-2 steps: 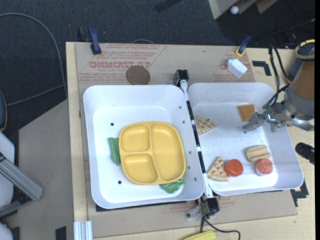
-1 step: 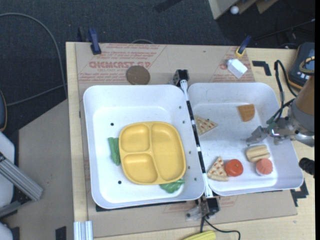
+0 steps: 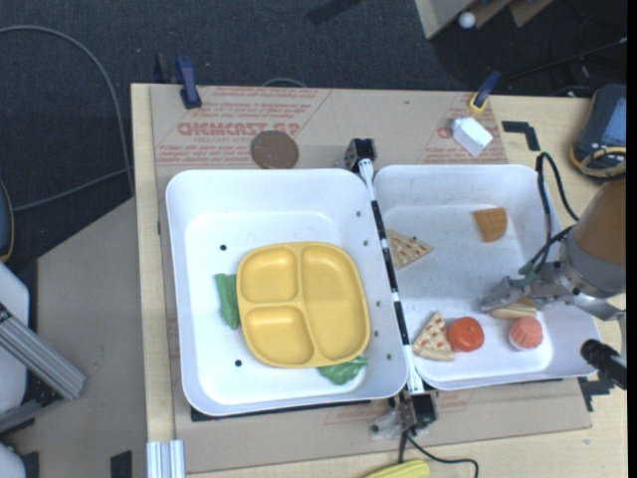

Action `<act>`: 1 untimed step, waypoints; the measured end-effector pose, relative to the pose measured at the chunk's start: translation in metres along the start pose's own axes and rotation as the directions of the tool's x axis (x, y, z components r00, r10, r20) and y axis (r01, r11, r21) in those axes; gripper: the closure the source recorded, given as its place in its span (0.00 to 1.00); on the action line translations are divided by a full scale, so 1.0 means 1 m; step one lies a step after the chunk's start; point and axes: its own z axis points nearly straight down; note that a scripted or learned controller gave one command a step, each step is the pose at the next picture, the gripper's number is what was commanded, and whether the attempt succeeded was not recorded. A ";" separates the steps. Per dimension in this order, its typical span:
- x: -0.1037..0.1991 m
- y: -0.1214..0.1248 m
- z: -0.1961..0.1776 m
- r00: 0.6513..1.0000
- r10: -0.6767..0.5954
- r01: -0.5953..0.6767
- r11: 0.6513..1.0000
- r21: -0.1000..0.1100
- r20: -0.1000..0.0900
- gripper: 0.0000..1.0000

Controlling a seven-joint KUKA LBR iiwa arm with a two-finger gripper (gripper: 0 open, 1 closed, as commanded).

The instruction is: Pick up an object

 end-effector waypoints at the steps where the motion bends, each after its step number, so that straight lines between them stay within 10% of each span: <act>1: 0.000 0.001 -0.010 1.000 0.000 0.000 1.000 -0.003 0.001 1.00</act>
